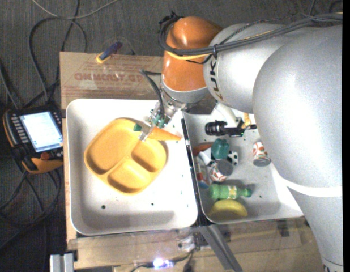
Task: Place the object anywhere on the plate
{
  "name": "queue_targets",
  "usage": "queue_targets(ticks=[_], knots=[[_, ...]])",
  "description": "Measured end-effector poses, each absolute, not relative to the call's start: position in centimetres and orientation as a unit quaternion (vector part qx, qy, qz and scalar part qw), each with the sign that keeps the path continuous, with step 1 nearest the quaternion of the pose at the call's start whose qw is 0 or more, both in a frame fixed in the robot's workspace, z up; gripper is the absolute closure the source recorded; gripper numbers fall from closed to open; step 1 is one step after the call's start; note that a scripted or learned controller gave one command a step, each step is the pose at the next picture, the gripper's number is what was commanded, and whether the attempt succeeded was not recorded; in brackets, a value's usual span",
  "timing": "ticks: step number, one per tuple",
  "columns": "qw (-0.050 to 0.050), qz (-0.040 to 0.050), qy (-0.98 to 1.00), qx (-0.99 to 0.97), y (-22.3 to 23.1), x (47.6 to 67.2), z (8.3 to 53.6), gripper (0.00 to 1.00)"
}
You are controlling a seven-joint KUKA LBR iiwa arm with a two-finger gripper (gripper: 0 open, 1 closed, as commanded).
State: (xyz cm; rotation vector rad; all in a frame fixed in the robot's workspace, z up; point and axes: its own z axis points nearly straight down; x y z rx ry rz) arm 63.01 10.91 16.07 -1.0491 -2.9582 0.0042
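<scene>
At the frame's centre the gripper [154,123] hangs over the plate [126,154], an orange carrot [163,133] clamped between its fingers; releasing it comes next.

Arm [288,95] is showing bulky pale-grey casing, glossy orange band [186,55] above the wrist, partial "KU" lettering beside it, thin dark cable possibly running over the orange section.

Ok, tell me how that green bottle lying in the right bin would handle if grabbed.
The green bottle lies on its side, so a push would probably roll it. It looks like smooth, rigid plastic, likely light and a bit slippery. The yellow piece beside it may stop rolling that way.
</scene>
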Motion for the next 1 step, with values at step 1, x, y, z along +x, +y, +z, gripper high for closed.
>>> queue_targets(ticks=[1], knots=[[0.001, 0.0009, -0.942, -0.334, 10.92, 63.02, 16.08, 0.0]])
